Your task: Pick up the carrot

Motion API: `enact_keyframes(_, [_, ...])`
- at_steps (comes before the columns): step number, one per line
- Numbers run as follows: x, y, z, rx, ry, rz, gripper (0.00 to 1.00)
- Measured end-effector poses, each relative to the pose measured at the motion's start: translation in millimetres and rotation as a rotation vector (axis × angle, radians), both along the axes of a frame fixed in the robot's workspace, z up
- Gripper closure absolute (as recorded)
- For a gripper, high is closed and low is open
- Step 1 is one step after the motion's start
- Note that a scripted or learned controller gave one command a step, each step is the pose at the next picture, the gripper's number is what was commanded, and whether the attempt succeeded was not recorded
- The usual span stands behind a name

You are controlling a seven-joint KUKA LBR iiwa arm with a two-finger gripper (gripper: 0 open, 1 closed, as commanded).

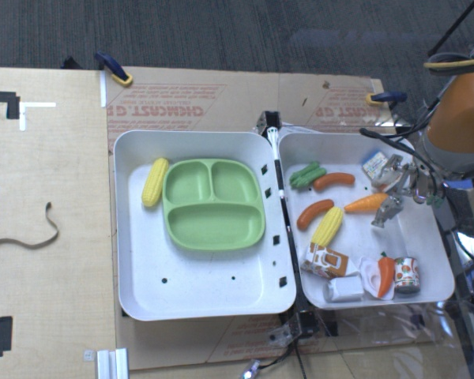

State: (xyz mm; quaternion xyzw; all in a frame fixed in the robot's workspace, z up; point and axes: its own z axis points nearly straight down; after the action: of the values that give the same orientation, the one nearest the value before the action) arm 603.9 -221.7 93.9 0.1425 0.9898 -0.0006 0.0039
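Two shallow white bins sit side by side on a tan surface (pixel 47 172) lined with cardboard. The left bin (pixel 197 290) holds a green divided plate (pixel 213 204) with three compartments, and a yellow corn cob (pixel 154 181) lying just beside the plate's left edge, tilted slightly. The right bin (pixel 426 243) holds the rest: a green bean pod (pixel 306 174) near the upper left corner; a reddish sausage (pixel 333 181) just beside it; a second sausage (pixel 314 213) below, angled; a second corn cob (pixel 328 226) tilted next to that sausage; a small orange-and-white carton (pixel 329 262) below the cob; a white object (pixel 346 289) near the front wall; a small carrot (pixel 386 276) with a green top, standing roughly upright along the front; and a small can (pixel 407 275) just to its right. A longer carrot (pixel 366 204) lies nearly level in the upper middle of the right bin, tip pointing left. A small blue-and-white packet (pixel 374 165) lies above it. The arm enters from the right, its orange band (pixel 458 117) above the wrist. The gripper (pixel 390 197) sits at the thick right end of the longer carrot, one metal finger above it and one below, fingers spread apart around that end; whether they press on it cannot be told. A dark curved cord (pixel 28 239) lies on the surface at left.
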Motion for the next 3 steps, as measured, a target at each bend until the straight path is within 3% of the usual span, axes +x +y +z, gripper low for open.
enact_keyframes(1, [-18,39,-1,0.002,0.003,-0.087,0.0])
enact_keyframes(2, [8,0,0,0.002,0.001,-0.134,0.0])
enact_keyframes(3, [28,6,-2,0.013,0.026,-0.274,0.0])
